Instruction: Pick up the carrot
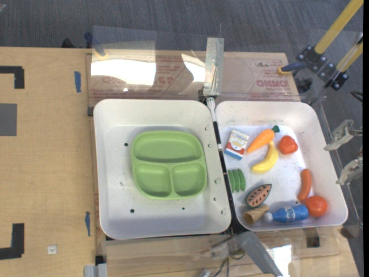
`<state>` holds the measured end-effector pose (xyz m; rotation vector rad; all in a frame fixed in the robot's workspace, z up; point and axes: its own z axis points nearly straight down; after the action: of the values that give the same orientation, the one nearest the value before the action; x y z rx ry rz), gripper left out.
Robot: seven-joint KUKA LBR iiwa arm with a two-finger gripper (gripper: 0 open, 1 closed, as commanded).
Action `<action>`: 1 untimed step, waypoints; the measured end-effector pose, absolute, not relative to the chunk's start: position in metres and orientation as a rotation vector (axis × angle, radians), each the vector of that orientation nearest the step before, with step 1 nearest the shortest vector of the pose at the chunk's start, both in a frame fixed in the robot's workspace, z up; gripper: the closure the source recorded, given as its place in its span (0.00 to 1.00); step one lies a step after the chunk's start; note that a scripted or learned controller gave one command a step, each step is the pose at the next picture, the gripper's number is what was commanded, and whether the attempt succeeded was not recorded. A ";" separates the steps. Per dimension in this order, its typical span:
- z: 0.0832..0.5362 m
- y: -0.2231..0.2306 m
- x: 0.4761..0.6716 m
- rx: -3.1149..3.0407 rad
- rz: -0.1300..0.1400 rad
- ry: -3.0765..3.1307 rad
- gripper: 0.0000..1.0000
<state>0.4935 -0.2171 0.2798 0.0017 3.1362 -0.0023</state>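
The carrot point(263, 139) is orange with a small green top and lies slantwise near the middle of the right bin point(311, 115), its green end pointing up and right. A yellow banana point(266, 160) lies just below it, and a small white, blue and red carton point(236, 143) sits to its left.
The right bin also holds a red pepper point(287, 145), a green pea pod point(237, 179), a brown fish-like toy point(258, 195), an ice-cream cone point(256, 215), a blue bottle point(290, 214), a sausage point(305, 183) and a tomato point(316, 205). A green divided plate point(169, 164) sits in the left bin point(109, 154).
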 end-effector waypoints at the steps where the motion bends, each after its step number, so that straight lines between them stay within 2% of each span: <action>1: 0.142 -0.162 0.499 -0.009 0.005 3.144 0.00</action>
<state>0.4993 -0.1617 0.1421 -0.0085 3.1443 0.0047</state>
